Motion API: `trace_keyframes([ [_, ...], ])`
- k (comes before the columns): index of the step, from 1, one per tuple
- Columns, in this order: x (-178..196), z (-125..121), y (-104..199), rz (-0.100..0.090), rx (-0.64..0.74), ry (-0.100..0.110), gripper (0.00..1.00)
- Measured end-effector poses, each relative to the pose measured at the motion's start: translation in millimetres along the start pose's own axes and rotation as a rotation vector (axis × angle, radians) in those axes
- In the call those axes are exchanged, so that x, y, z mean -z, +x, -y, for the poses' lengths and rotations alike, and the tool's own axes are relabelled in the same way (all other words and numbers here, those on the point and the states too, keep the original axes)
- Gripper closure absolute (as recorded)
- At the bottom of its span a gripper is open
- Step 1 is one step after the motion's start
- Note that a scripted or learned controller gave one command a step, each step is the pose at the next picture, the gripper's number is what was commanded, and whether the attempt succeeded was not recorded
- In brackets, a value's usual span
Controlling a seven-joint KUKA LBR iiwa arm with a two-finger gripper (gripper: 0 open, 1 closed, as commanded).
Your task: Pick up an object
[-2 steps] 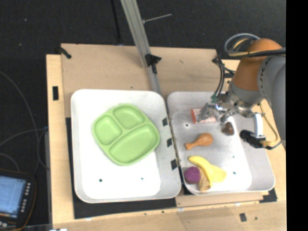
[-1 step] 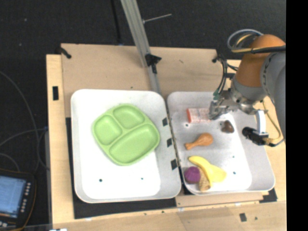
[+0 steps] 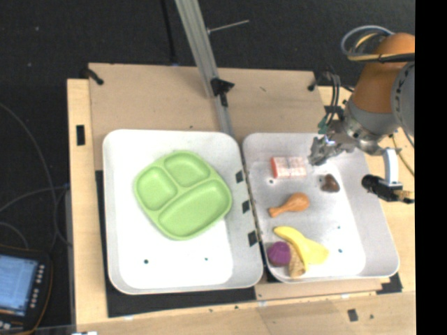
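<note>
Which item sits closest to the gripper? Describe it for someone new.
Look in the right bin, at its far end just left of the gripper. The small pink-and-white packet lies there, the one boxy item; the drumstick and banana sit nearer the camera.

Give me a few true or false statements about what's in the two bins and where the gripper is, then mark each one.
1. The green divided plate lies in the left bin. True.
2. The banana lies in the left bin. False: it lies in the right bin, near its front edge.
3. The gripper is over the right bin, beside the pink and white packet. True.
4. The chicken drumstick sits on the green divided plate. False: it lies on the right bin's floor.
</note>
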State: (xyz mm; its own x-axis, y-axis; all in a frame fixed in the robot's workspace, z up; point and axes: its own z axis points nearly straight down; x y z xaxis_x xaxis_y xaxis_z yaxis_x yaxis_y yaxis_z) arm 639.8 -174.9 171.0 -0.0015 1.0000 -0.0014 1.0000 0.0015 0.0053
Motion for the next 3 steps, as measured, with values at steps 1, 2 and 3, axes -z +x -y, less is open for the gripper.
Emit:
trace_keyframes([
  [1,65.7,-2.4,-3.6,0.002,0.0,-0.003,1.0],
  [2,101.2,-3.5,-5.3,0.0,0.001,0.0,1.0],
  [3,89.7,6.2,49.7,-0.001,0.004,0.006,1.0],
])
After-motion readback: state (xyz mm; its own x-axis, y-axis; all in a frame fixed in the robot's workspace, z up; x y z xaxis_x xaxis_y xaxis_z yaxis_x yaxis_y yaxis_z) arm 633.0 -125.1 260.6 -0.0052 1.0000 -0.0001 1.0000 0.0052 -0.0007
